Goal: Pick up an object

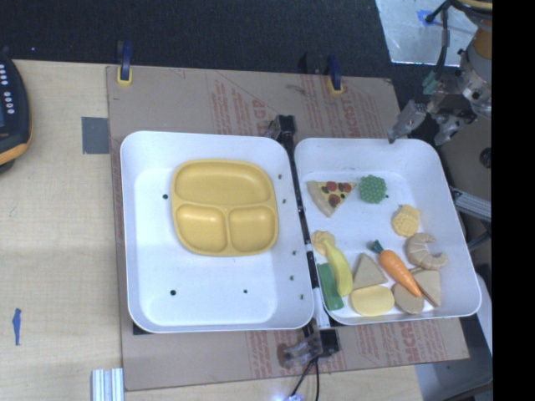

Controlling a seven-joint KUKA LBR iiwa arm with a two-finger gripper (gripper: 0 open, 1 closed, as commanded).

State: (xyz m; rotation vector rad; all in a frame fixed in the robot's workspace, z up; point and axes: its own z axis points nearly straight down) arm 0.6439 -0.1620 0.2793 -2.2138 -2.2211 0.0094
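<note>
gripper [422, 124] hung just outside the far rim of the right bin [447, 174], jaws spread and holding nothing. step in hand looked like the approach; no object chosen yet. candidates lay below and inward of the jaws: broccoli [373, 189] and pizza slice [329, 195] nearest, with bare floor around them. carrot [399, 274] and croissant [425, 251] sat crowded at the near wall. next move likely needs clearing the rim, then descending over the broccoli.

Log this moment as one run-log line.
gripper: above right bin's far rim, nothing between its fingers | toy food: in right bin | yellow tray: left bin
</note>
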